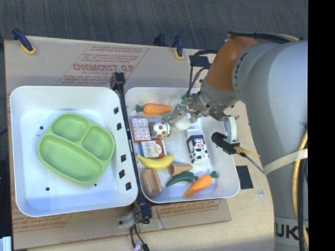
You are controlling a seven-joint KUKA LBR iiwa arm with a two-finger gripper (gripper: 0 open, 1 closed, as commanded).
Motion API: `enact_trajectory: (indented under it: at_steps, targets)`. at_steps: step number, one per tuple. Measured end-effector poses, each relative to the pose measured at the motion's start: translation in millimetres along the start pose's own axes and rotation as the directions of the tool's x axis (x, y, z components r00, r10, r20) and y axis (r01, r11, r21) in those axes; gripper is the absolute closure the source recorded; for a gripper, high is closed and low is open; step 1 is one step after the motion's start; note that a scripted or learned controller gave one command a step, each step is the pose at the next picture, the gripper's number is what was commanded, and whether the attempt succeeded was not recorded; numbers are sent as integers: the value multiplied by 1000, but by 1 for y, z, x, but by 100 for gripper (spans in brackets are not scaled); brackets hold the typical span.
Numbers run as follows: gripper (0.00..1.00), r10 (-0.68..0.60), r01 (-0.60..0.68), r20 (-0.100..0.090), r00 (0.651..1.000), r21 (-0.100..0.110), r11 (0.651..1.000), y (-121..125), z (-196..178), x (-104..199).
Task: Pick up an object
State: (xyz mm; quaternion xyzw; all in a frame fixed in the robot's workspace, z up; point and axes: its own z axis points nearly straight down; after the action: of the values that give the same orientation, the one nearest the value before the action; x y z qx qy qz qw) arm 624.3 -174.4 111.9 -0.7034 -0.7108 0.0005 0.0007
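At the near edge of my right bin (pixel 230 190) lie a carrot (pixel 199 184), a green pepper (pixel 180 179) and a brown bread roll (pixel 151 182), with an ice-cream cone (pixel 179 167) just behind the pepper. Further in, a banana (pixel 155 162) rests against a small juice carton (pixel 152 148), and a milk carton with cow patches (pixel 198 149) lies to their right. Beyond those sit a pink patterned packet (pixel 139 128) and a small can (pixel 159 129). My gripper (pixel 180 115) hangs over the far middle of this bin, just above a white egg-like object (pixel 181 123); I cannot tell how wide it stands, nor whether it grips anything. A second carrot (pixel 156 109) lies beside it at the far wall. In the left bin (pixel 21 140) sits a green divided plate (pixel 77 147)
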Motion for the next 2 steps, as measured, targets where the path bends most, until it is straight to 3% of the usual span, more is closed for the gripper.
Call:
enact_trajectory:
  at_steps: [1,2]
  targets:
    - [100,4,-4,-1,1000,-3,1000,-10,-96,72]
    - [100,5,-5,1,1000,-3,1000,-98,-172,94]
